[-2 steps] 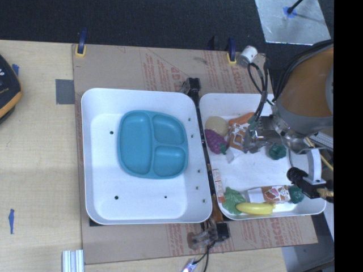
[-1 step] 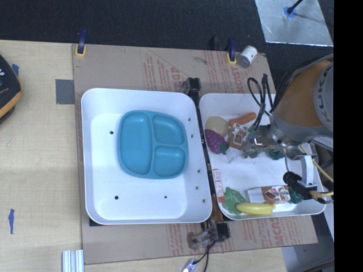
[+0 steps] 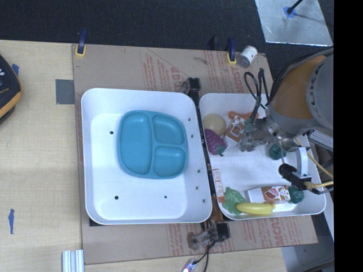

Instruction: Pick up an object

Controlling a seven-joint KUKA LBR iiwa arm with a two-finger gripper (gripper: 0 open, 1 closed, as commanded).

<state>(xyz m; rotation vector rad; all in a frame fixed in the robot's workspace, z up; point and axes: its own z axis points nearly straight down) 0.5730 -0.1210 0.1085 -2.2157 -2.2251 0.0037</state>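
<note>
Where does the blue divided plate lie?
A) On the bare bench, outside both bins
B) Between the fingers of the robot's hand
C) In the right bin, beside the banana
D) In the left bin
D: the blue plate lies flat on the floor of the left bin, with nothing else beside it.

The jaws are blurred and merge with the wrist housing; their spacing cannot be judged. The arm (image 3: 300, 95) covers the right bin's (image 3: 255, 166) far corner behind the jaws. An orange packet (image 3: 236, 126) just left of the jaws is partly hidden. A black-and-yellow item (image 3: 7, 86), far left on the counter, is cut by the frame edge.
</note>
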